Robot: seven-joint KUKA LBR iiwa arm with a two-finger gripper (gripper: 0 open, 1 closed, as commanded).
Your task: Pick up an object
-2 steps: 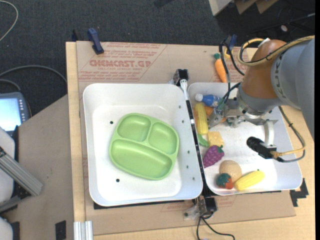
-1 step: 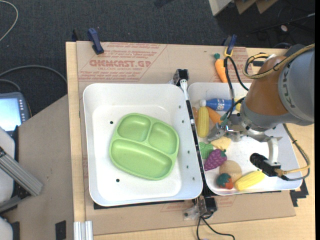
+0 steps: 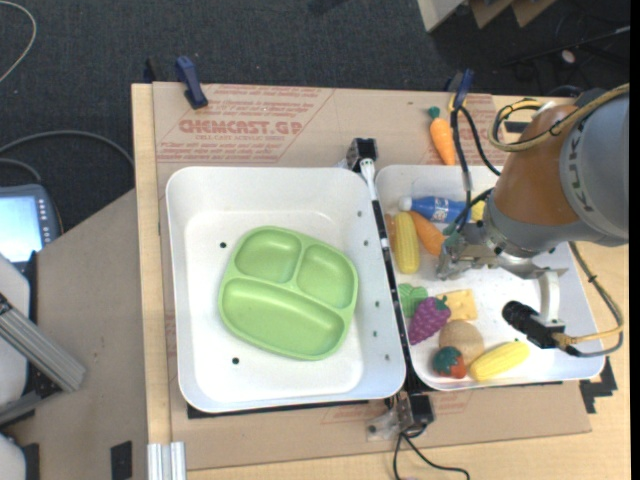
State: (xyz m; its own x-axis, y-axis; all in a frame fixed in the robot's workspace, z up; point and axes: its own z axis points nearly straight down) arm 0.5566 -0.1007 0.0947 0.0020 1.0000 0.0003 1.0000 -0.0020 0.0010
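Observation:
My gripper [image 3: 452,256] hangs low in the right bin [image 3: 565,366], near its middle, under the grey arm and its orange band [image 3: 528,183]. Just to its left lie a yellow corn cob [image 3: 406,241] and an orange carrot [image 3: 429,233], with a blue-and-white bottle [image 3: 436,208] behind them. In front of the gripper sit purple grapes [image 3: 428,318], a yellow cheese wedge [image 3: 461,302], a brown potato [image 3: 461,336], a small red piece [image 3: 449,364] and a yellow banana-like piece [image 3: 498,360]. The gripper's tips are hidden among the toys.
The left bin [image 3: 190,268] holds a green divided plate [image 3: 288,293]. A second carrot [image 3: 441,136] lies on the bench behind the right bin. A black fitting with cables [image 3: 530,324] hangs from the arm over the right bin's right side.

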